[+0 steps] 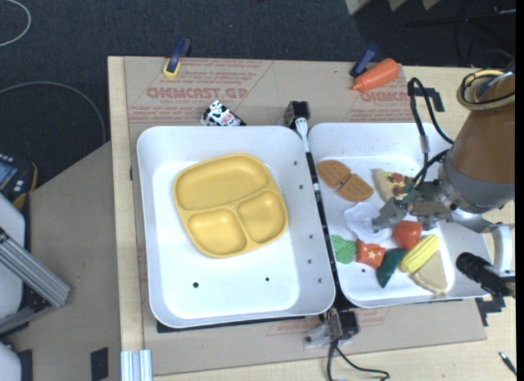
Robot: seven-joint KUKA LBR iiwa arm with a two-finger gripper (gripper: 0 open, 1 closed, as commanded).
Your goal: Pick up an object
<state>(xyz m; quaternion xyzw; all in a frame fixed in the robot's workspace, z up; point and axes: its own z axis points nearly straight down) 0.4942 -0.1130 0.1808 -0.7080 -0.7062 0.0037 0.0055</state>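
On the left side of the table [123, 207] sits the left bin [155, 232]. In it lies a yellow plate [229, 206] with three parts. It is a big flat thing and it lies alone, well apart from the toys.

Just behind that bin, on the table, is a small black and white toy [221, 115]. Farther right, at the back, an orange carrot toy [377, 74] rests on the table too, outside both bins.

The right bin [327, 142] is full of play food, all close together. There are brown bread pieces [344, 179], a pizza slice [390, 183], a green piece [344, 250], a red piece with a star [371, 254], a yellow corn [419, 252] and a cheese wedge [435, 276].

The hand [401, 214] hangs low over the middle of this pile, just above a red tomato [407, 233]. I think the tomato is what it wants, since it is right below. I cannot tell if the hand is wide or narrow, and nothing shows as held. The toys are packed tight, so a neighbor could get bumped.
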